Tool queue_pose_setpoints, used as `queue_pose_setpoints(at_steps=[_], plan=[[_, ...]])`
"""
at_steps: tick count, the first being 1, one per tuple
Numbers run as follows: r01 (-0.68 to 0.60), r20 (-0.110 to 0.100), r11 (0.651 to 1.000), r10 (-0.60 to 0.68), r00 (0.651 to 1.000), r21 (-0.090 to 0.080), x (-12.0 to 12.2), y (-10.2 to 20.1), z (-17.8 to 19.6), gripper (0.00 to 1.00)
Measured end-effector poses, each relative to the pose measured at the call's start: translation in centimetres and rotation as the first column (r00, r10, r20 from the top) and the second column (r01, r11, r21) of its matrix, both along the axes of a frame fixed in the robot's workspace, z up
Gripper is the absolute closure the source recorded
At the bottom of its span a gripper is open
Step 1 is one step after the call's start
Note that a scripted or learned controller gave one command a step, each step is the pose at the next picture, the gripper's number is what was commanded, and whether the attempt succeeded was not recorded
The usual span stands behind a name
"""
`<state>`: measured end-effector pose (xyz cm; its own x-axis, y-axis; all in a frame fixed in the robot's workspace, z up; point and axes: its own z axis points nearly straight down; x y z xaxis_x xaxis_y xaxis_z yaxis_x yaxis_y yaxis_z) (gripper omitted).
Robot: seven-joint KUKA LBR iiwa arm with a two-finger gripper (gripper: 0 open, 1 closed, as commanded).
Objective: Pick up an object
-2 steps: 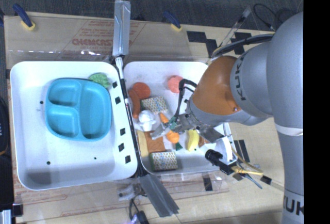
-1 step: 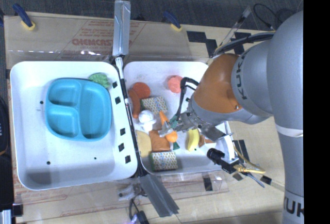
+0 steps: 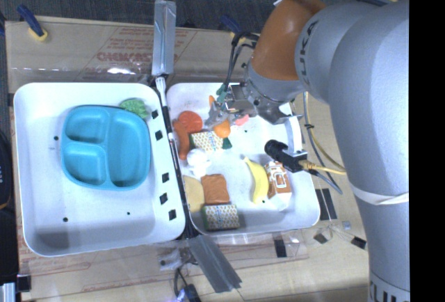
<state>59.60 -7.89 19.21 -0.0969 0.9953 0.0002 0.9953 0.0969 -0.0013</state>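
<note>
Over the right bin (image 3: 306,213), my claw (image 3: 226,109) hangs at twelve o'clock above crowded toys; I cannot tell its state. At six o'clock lies the banana (image 3: 257,182). Tight packing could make me miss.

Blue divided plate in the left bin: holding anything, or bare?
Bare. All three compartments of the blue plate show plain blue; the green item lies outside its rim.
</note>
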Motion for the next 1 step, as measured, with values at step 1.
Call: queue_pose_setpoints(at_steps=[1], plan=[[-0.151,0.0,0.989,0.151,0.989,0.0,3.52,5.08,3.05,1.0]])
